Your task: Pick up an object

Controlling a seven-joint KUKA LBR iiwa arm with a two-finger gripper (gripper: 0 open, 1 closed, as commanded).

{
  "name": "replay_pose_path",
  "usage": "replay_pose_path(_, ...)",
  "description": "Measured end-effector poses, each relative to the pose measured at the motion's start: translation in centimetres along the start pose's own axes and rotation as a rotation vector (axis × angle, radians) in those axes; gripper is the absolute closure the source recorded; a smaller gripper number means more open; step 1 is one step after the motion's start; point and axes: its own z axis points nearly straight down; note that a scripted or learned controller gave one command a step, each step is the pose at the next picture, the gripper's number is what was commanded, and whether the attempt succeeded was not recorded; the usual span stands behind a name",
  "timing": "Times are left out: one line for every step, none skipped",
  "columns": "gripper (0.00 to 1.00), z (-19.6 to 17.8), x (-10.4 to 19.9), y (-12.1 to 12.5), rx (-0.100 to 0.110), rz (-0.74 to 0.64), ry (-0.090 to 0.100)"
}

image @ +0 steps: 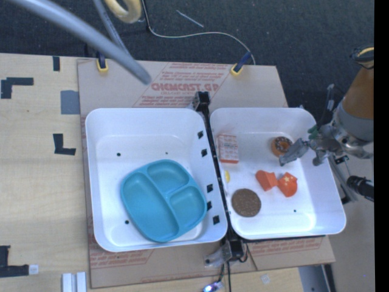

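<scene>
Jaws (306, 151) apart, nothing between them, over right bin (328, 224) by far wall. Small donut (281, 144) just beside them. You drop straight over donut, squeeze slow, lift.

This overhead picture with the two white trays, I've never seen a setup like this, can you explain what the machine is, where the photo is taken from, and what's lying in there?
The photo comes from one fixed camera above the bench, looking down at a slant. The grey machine with an orange part at the right edge is a robot arm; its two-finger gripper hangs over the right bin, close to a small round brownish object. Nothing can be seen held between its fingers.

That bin also contains a small red and white packet, two orange-red pieces, a brown disc and a tiny yellow bit. The left bin holds a blue divided plate. Both bins rest on a cardboard sheet on the bench.
</scene>
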Motion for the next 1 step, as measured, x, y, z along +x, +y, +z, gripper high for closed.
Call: replay_pose_path(0.0,-0.72,0.06,0.3,-0.013,-0.004,-0.003)
